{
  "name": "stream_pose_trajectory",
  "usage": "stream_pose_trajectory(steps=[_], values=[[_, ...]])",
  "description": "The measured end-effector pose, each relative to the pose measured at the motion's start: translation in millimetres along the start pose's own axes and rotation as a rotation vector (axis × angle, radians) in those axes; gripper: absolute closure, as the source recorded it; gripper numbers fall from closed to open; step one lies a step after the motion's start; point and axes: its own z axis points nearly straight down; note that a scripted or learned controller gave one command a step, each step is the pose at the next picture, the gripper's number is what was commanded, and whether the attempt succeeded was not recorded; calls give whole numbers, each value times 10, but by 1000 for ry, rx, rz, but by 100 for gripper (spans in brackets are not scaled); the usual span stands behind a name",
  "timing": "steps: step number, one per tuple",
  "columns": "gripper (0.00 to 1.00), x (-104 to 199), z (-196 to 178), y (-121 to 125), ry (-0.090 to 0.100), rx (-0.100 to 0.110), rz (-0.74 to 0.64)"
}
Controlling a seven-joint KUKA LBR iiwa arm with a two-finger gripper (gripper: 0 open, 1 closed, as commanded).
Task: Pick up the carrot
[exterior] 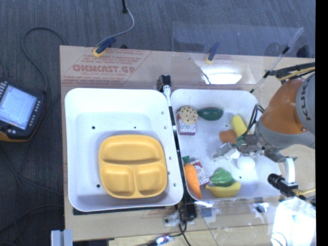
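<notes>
The orange carrot (pixel 192 181) lies along the left wall of the right bin (pixel 215 97), near its front corner, green top pointing away from me. My gripper (pixel 230 150) hovers over the middle of the right bin, right of and a little beyond the carrot. Its metal fingers (pixel 223 151) stand spread apart with nothing between them. The grey arm with its orange band (pixel 283 111) reaches in from the right.
In the right bin lie a cookie on a small packet (pixel 187 120), a dark green vegetable (pixel 210 114), a yellow piece (pixel 239 124), an orange lump (pixel 227 136), a white egg shape (pixel 246 164) and a yellow-and-green item (pixel 223 183). The left bin (pixel 87 106) holds a yellow divided tray (pixel 133 165).
</notes>
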Motion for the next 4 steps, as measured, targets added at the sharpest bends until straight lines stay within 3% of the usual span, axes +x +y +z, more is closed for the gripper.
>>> stream_pose_trajectory(steps=[1, 2, 3, 4], values=[[0, 743, -13, 235, 3, 3, -57], [0, 1477, -895, 30, 2, -2, 136], [0, 907, -863, -57, -2, 5, 244], [0, 765, 42, -274, 2, -3, 596]])
